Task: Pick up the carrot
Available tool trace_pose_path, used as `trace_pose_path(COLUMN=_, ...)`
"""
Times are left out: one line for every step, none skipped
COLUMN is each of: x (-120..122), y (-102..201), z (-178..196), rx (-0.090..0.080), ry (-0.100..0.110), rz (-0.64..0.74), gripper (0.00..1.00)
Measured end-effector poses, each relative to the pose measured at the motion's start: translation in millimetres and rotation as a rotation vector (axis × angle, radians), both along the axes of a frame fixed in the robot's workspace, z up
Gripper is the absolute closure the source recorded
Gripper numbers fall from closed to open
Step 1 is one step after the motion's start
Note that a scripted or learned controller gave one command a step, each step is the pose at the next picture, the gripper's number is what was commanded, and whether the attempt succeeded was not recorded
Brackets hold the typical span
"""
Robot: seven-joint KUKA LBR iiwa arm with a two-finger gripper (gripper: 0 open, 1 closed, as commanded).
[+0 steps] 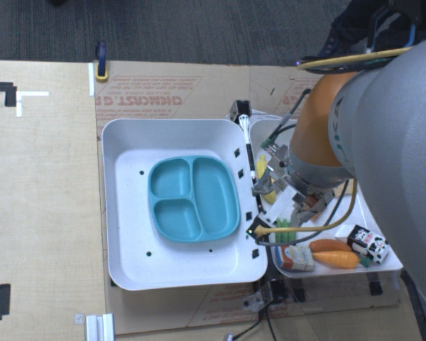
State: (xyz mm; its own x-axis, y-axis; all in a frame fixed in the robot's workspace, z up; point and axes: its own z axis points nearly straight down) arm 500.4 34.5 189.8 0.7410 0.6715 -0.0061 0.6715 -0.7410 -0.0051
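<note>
The carrot (336, 260), orange and tapered, lies near the front edge of the right bin (341, 275). A second orange piece (327, 246) lies right behind it. My gripper (268, 185) hangs below the orange wrist band (318, 123), low over the left side of the right bin, to the left of the carrot and behind it, apart from it. Cables and the wrist body crowd around the gripper's tip. The arm hides most of the right bin.
A teal divided plate (194, 197) lies in the left bin (121, 190). Near the carrot are a black-and-white box (369, 244), a white and red item (298, 261), a green piece (282, 225) and a yellow thing (270, 196). The wall between the bins (250, 183) stands beside the gripper.
</note>
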Motion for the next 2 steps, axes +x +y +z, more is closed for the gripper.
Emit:
trace_pose_path(x=0.8, y=-0.7, z=7.7, rx=-0.002, ry=0.005, rz=0.006, gripper=1.0)
trace_pose_path(x=-13.9, y=40.0, z=0.5, rx=0.0, ry=-0.001, rz=-0.127, gripper=1.0)
